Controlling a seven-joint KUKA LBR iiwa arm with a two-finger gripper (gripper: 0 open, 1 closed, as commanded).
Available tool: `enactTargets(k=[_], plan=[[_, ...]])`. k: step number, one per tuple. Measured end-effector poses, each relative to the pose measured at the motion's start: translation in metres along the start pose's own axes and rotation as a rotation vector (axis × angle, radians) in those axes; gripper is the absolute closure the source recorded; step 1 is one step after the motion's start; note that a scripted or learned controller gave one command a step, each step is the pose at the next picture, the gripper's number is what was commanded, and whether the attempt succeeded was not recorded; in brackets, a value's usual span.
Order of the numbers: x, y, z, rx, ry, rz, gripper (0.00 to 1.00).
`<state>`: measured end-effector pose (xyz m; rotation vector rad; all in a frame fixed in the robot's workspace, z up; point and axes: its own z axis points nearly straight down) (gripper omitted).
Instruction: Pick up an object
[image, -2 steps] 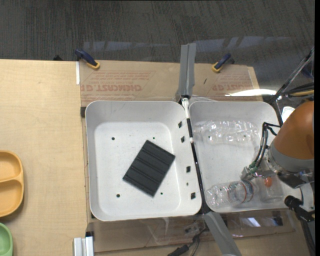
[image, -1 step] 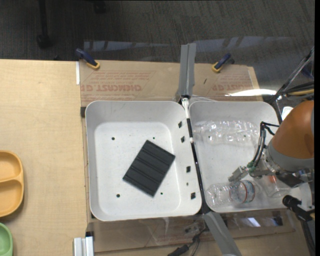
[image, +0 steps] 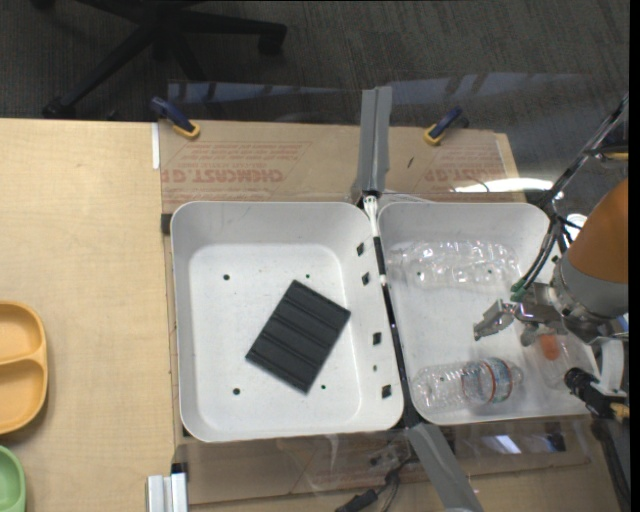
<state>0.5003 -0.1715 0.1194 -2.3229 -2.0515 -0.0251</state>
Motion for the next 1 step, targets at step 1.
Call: enactTargets(k=[1], plan=[[0.0184, 0.0937, 0.0146, -0.012, -0.013, -0.100, 0.00]])
